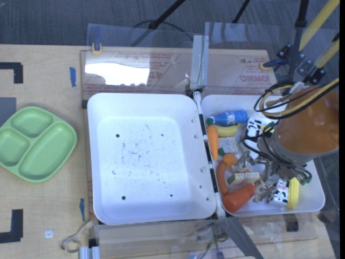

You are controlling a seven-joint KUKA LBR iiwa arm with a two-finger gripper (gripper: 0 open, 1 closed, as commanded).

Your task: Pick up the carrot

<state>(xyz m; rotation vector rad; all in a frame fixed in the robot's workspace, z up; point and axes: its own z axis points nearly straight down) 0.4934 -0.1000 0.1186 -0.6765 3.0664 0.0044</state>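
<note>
carrot (213,139) against right bin's (318,198) left wall, tool (257,178) near

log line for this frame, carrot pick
arm: over right bin | claw: low among the toys | carrot: at bin's left wall, untouched | left bin: no toys

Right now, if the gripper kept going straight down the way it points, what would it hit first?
Probably the pile of toy food in the right bin. The gripper hangs over the red pepper and the sausage beside it. The carrot lies further back, off that line. Depth is hard to judge.
</note>
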